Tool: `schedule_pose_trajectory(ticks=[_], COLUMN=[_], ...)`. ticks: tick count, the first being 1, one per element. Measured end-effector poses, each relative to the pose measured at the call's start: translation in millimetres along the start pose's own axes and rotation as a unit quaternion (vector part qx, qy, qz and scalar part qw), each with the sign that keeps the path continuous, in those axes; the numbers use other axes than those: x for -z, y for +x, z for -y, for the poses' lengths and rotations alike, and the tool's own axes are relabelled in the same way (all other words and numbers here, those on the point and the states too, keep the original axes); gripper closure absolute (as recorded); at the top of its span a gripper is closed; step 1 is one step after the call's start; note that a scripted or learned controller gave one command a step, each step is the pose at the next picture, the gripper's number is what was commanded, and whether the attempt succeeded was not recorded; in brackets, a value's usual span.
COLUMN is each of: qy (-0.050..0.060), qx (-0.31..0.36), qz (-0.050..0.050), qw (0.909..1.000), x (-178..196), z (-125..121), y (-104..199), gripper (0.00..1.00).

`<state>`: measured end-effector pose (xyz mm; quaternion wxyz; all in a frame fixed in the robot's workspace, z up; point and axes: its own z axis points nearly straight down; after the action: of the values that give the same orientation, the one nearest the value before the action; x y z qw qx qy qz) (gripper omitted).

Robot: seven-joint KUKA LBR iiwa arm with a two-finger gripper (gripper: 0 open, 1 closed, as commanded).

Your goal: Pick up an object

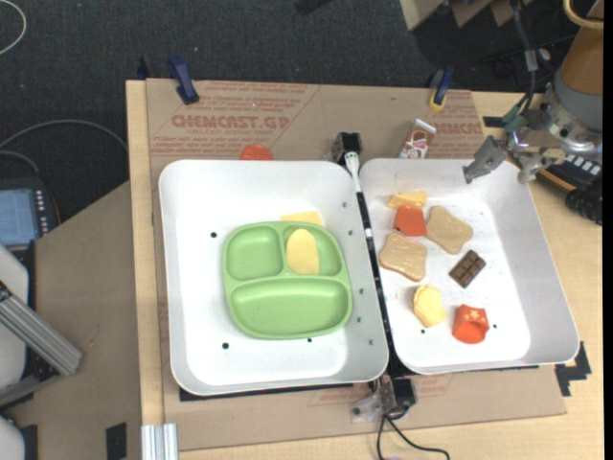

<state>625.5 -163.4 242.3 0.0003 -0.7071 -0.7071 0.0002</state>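
My gripper (pixel 501 168) hangs open over the far right corner of the right bin (pixel 536 286), with nothing between its fingers. Below it in that bin lie two toast slices (pixel 448 229) (pixel 402 256), a brown chocolate piece (pixel 466 268), an orange-red block (pixel 410 221), a yellow cheese wedge (pixel 407 200), a yellow lump (pixel 428 305) and a red strawberry-like piece (pixel 469 323). The nearest of them, the upper toast slice, lies to the gripper's lower left, apart from it.
The left bin (pixel 192 257) holds a green divided plate (pixel 285 300) with a yellow piece (pixel 302 251) in one compartment and a yellow slab (pixel 302 218) behind it. A small carton (pixel 417 140) lies on the cardboard beyond the bins. Blue clamps (pixel 182 78) (pixel 441 86) grip the far edge.
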Motion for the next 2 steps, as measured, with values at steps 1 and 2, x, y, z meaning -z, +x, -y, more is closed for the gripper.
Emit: schedule_pose_trajectory(ticks=[1, 2], qy=[0.005, -0.001], qx=[0.003, 0.001], qz=[-0.003, 0.001], qw=[1.0000, 1.0000], x=[-84, -160], z=[20, -14], y=[62, 66], gripper=[0.00, 0.00])
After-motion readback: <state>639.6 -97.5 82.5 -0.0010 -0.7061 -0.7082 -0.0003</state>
